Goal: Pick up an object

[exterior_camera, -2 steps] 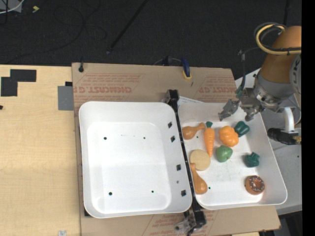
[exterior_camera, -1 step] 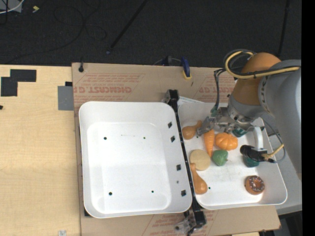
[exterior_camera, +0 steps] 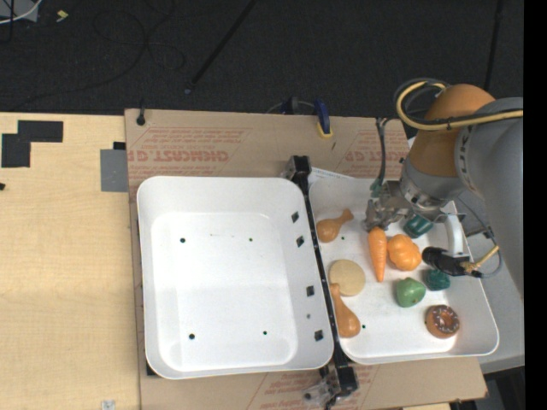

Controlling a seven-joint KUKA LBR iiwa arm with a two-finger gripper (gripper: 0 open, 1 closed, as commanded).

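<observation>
Wooden bench (exterior_camera: 68, 254) with a sheet of cardboard (exterior_camera: 222, 148) on top, two white bins sitting side by side on it, dark floor behind.

My gripper (exterior_camera: 383, 214) is over the far part of the right bin (exterior_camera: 385, 327), right above the thick end of the carrot (exterior_camera: 378, 254). Honestly can't tell from this angle whether I'm spread wide or pinched shut, and I don't see anything held.

The carrot's the closest thing, so that's my guess for the pick. It lies flat, thick end toward me, tip pointing to the near edge. Looks like hard toy plastic: light, stiff, probably a bit slick, and the taper means a grab near the tip would likely squirt out. I'd take it across the fat upper half. Catch is the orange lump (exterior_camera: 403, 252) sits just beside it on one side, so there's not much room there.

Rest of the right bin: a drumstick (exterior_camera: 335, 225) by the divider, a beige disc (exterior_camera: 347, 276), another drumstick (exterior_camera: 345, 317) below that, a green pepper (exterior_camera: 410, 292), a donut (exterior_camera: 443, 321) and two teal bits (exterior_camera: 419, 225).

Left bin (exterior_camera: 222, 280): just bare white floor with a few dark dots.
</observation>
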